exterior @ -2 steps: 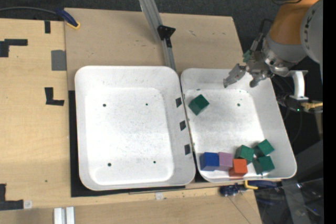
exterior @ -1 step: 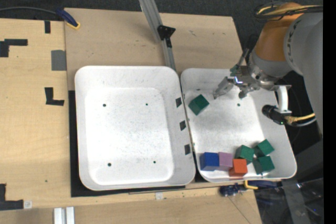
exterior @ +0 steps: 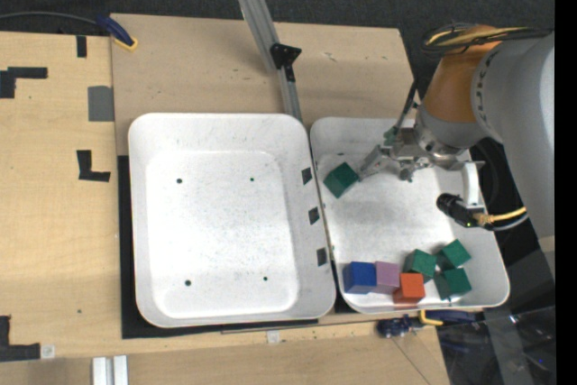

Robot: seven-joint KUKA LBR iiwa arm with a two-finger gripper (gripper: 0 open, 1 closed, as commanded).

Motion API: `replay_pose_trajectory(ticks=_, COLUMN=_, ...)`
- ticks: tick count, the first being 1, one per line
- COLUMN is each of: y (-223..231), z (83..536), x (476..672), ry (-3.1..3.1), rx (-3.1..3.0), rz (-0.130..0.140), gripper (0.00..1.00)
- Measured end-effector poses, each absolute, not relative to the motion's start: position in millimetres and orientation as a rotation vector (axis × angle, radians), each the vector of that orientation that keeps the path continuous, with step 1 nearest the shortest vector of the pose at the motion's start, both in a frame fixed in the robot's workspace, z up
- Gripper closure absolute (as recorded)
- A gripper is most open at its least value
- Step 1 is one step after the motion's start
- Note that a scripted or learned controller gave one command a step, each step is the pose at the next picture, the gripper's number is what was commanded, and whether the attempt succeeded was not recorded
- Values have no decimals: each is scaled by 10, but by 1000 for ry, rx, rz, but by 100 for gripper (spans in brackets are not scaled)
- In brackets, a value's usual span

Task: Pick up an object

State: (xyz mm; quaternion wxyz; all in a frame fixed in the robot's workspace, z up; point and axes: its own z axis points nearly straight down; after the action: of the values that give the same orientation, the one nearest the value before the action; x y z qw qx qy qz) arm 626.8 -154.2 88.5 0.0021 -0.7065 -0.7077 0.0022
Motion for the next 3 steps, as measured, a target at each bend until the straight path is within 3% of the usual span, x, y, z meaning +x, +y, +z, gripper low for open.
replay_pose_trajectory(ticks=1, y=-1535, z=1015, x=6283, ry=-2224, rx=-2217, rz=2, gripper=100)
replay_pose_trajectory(ticks=3, y=-1538, z=2105, x=6373, ry=-2226, rx=-2223, rz=-3, gripper=100)
